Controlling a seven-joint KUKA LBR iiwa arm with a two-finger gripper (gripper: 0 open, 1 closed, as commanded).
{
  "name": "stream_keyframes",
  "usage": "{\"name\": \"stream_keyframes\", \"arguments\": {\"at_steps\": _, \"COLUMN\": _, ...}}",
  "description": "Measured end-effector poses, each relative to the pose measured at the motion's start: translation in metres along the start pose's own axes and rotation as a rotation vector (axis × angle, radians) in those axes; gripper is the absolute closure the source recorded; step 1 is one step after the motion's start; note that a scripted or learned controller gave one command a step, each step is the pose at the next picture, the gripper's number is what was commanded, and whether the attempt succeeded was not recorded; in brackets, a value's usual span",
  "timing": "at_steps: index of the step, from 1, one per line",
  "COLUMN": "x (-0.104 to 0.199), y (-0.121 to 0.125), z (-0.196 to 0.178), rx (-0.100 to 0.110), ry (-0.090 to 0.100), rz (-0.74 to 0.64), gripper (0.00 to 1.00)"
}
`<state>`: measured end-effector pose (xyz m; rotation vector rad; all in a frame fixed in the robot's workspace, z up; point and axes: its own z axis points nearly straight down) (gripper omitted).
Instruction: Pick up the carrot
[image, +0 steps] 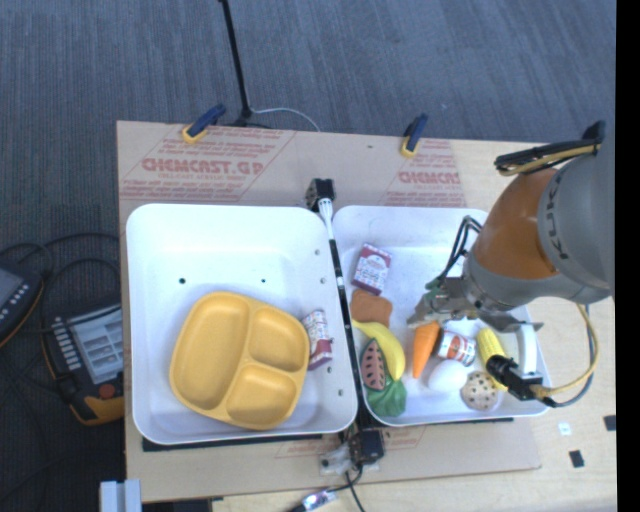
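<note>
My arm (580, 225) reads as a fat grey cylinder with a broad orange band (512, 230) beneath it; black cables loop off that band on the side toward the left bin (150, 300), and a yellow one trails from the far side; the wrist hardware (480, 300) under the band is grey metal (details too small to make out).

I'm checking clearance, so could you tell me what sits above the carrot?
The end effector hangs over the carrot's upper end, hiding it. The orange-banded arm covers the bin floor behind.
</note>
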<state>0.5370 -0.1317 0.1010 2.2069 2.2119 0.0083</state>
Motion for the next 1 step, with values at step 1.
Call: {"name": "stream_keyframes", "arguments": {"at_steps": 1, "x": 0.0684, "y": 0.0569, "z": -0.0845, "rx": 0.012, "ry": 0.006, "rz": 0.151, "gripper": 1.0}}
